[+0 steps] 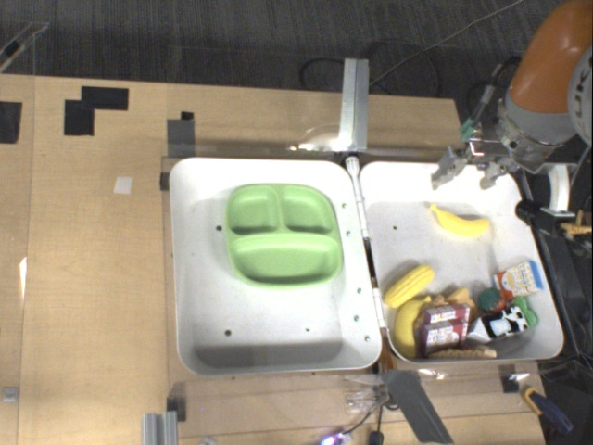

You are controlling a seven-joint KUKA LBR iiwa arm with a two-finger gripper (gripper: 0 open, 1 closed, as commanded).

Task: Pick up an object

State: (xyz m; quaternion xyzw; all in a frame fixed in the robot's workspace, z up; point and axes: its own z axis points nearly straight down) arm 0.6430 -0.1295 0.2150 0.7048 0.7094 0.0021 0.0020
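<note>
right bin (547, 276) near corner: pile of packets and yellow toy food | mid-bin: banana (460, 222) lies alone, long axis roughly across the bin | far rim: gripper (470, 171) hangs with fingers spread wide, holding nothing; banana sits just nearward of it | left bin (190, 276): green tray (281, 233)

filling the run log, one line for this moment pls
pincer open, holding nothing | above right bin far edge | banana nearest | green tray in left bin

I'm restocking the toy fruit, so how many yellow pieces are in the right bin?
3: a banana alone near the back, a corn cob at front left, another yellow fruit just below it. The front pile may hide more.
</note>
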